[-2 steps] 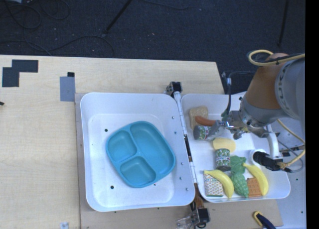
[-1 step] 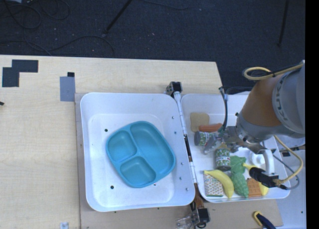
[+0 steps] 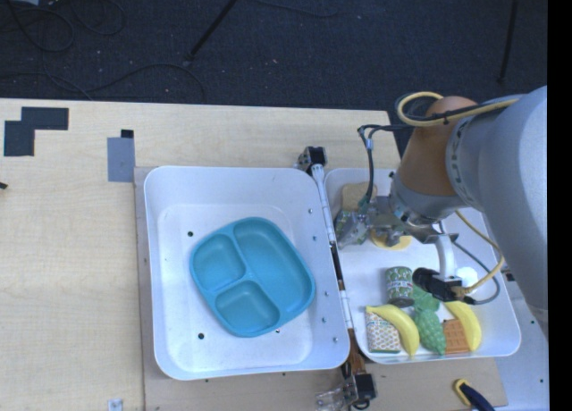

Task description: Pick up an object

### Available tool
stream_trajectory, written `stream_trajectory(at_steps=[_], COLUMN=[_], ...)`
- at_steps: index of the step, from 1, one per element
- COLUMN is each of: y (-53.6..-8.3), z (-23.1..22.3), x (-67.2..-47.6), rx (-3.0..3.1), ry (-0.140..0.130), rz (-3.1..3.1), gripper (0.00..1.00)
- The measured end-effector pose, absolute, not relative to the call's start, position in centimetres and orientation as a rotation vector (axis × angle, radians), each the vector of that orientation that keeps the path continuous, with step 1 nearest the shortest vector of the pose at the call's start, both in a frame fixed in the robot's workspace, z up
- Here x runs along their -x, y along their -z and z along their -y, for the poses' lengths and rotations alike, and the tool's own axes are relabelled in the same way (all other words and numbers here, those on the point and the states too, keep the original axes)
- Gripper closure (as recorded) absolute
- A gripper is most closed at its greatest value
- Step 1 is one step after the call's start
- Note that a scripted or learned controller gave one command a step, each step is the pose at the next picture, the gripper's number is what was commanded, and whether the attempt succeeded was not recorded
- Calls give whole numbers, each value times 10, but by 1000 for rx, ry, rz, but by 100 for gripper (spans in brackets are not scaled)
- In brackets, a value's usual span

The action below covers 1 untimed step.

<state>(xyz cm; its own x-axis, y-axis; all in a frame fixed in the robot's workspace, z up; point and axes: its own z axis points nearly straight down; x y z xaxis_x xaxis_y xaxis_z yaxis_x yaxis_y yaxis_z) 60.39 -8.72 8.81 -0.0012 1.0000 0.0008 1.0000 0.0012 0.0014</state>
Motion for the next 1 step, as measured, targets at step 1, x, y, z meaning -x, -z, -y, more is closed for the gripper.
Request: stream_trajectory(at_steps=[1], y=[-86], z=[123], x=[-640], rx=[-2229], ry=[20], rz=[-2245], gripper=[0])
